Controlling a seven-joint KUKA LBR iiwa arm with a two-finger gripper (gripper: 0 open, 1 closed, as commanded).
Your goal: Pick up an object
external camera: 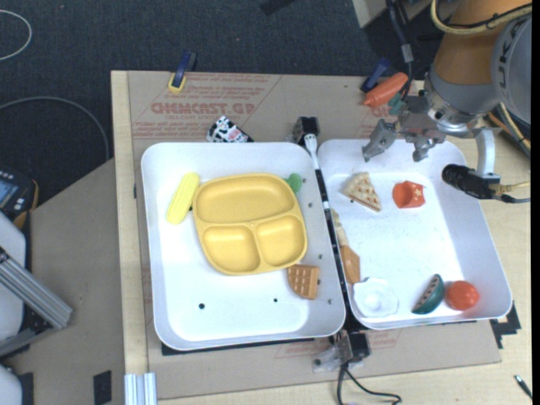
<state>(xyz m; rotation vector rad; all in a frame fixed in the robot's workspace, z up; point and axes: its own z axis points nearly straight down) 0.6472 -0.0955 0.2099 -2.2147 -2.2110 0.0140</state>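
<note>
The pincer (398, 144) hangs over the far edge of the right bin (485, 226), at the end of the grey and orange arm (477, 40). Its two fingers are spread apart, and nothing is between them.

Just below the pincer, inside the right bin, lies a pizza slice (364, 192). A small red toy (409, 194) sits beside the slice, a little to the pincer's lower right. Far below the pincer, at the near end of the same bin, are a white cup (375, 296), a watermelon slice (429, 294) and a red ball (461, 294) in a row. A brown piece (349, 262) leans near the wall between the bins.

To the pincer's left is the other bin (169, 310). It has a yellow plate (249, 224) with three parts, a yellow corn cob (182, 197) touching its left side, and a waffle (304, 281) below it. Both bins rest on the table (135, 108).
</note>
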